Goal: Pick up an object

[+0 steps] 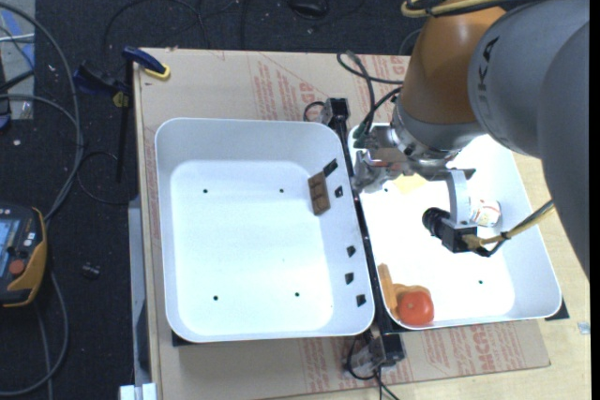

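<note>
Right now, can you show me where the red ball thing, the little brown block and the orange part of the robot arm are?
red ball point(415, 306), camera view, middle of its round top.
brown block point(320, 195), camera view, centre of its face.
orange band point(450, 61), camera view, its broad curved side.

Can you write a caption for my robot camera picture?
Robot arm reaching over the right bin, near a red ball.
</note>
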Tool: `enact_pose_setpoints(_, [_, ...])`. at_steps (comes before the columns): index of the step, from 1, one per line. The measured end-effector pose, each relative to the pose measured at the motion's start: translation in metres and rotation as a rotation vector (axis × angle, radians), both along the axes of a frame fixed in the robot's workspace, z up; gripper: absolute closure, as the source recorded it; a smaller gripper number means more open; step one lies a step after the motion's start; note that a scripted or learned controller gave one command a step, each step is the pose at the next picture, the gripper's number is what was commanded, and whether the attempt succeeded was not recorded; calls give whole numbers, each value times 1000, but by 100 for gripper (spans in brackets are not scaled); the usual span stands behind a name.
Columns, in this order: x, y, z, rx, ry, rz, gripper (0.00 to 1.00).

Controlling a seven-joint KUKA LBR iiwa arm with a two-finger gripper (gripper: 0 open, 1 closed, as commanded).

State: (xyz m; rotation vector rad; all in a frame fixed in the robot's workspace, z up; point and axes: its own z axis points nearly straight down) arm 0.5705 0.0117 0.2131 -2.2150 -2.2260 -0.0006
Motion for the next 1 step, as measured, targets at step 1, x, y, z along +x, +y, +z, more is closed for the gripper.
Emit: enact_pose_setpoints(1, [-6, 59, 3, 0, 0, 1, 100])
